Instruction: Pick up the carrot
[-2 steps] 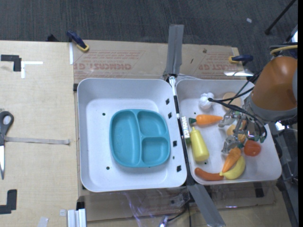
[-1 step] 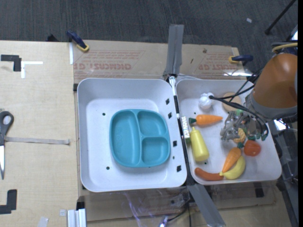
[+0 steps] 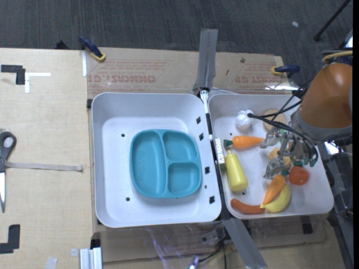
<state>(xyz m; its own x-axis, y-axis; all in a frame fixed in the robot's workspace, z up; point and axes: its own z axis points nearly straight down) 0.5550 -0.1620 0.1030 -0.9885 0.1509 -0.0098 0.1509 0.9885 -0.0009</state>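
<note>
Red printed writing on the cardboard [image 3: 185, 72] behind the bins, upside down in the frame and too small to read with certainty. On the yellow bottle [image 3: 235, 171] in the right bin [image 3: 320, 203], a small label near the neck, not readable. The arm [image 3: 331, 100] entering from the right edge, orange band over the grey wrist. The gripper [image 3: 279, 160] low over the middle of the right bin, among cables, fingers pointing to lower left; fingers partly hidden, so cannot tell if apart or together, and nothing clearly seen between them. The carrot [image 3: 247, 142] lying flat in the upper middle of the right bin, green end to the left, just left of the gripper. Below the gripper, a second orange piece [image 3: 273, 190] beside a banana [image 3: 280, 200], a red tomato [image 3: 299, 176] and a red-orange sausage shape [image 3: 247, 207]. In the left bin [image 3: 106, 150], a blue divided plate [image 3: 166, 163].
</note>
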